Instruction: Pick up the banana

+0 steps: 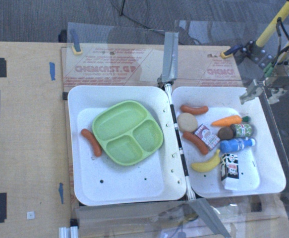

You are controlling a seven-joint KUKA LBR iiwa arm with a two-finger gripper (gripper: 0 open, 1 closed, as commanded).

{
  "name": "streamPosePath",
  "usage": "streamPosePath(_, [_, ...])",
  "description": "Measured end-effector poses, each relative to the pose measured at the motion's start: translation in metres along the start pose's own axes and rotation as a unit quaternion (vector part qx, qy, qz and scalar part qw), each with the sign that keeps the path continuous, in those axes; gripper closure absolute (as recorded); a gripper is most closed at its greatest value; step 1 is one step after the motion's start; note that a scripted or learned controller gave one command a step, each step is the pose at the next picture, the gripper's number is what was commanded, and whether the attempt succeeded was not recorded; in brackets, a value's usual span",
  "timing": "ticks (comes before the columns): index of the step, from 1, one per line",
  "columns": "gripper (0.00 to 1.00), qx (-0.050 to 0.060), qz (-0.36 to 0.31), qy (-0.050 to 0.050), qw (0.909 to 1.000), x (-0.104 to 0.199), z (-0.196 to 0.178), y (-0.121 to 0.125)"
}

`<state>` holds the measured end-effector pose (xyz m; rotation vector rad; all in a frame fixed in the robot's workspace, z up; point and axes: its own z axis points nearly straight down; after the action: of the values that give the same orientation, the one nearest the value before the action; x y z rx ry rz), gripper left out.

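Beside the blue bottle (237,145) lies the banana (207,162).

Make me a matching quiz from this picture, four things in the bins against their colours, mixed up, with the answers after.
Things:
1. banana
2. carrot
3. divided plate
4. bottle

Colours:
A. blue
B. light green
C. yellow
D. orange

Pairs: 1-C, 2-D, 3-B, 4-A
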<state>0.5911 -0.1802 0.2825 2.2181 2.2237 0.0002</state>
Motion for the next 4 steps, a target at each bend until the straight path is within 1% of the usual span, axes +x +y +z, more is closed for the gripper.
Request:
streamPosePath(1, [0.0, 0.0, 0.001, 0.0, 1.0, 0.013, 0.137, -0.021])
streamPosePath(2, [0.0, -0.002, -0.151, 0.0, 0.9885, 0.064, 0.196, -0.064])
streamPosePath(3, [1.0, -0.006, -0.149, -0.001, 0.9888, 0.062, 0.184, -0.062])
streamPosePath(4, [1.0, 0.0, -0.207, 0.0, 0.9782, 0.125, 0.098, -0.093])
